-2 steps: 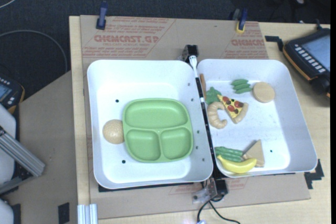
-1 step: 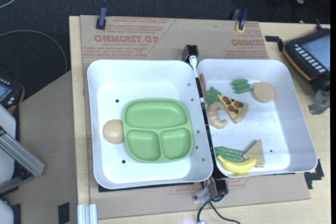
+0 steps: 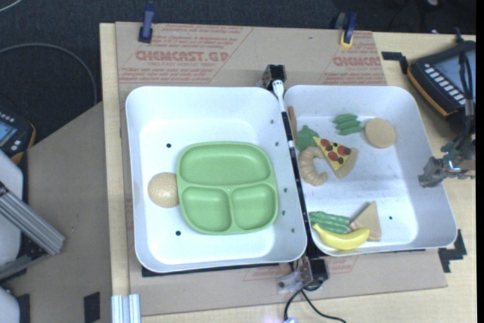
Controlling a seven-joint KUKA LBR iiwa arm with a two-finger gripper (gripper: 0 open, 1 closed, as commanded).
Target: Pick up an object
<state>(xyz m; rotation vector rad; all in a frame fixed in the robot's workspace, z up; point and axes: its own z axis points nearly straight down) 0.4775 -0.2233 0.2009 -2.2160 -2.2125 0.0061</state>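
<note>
The right bin (image 3: 401,189) holds several toy foods: a pizza slice (image 3: 337,155), a croissant (image 3: 312,167), a green leaf (image 3: 305,137), green beans (image 3: 346,122), a round biscuit (image 3: 380,133), a banana (image 3: 342,238), a pea pod (image 3: 330,220) and a tan wedge (image 3: 367,218). My gripper (image 3: 433,173) shows as a small grey shape at the right bin's right rim, away from all the food; the biscuit is the nearest piece, up and to its left. Nothing is seen in it.
In the left bin (image 3: 144,140) lies a green divided plate (image 3: 227,186) with a beige round piece (image 3: 162,190) beside it on the left. Blue (image 3: 146,24) and yellow (image 3: 348,31) clamps hold the board at the back. An orange-edged device (image 3: 442,79) sits at the far right.
</note>
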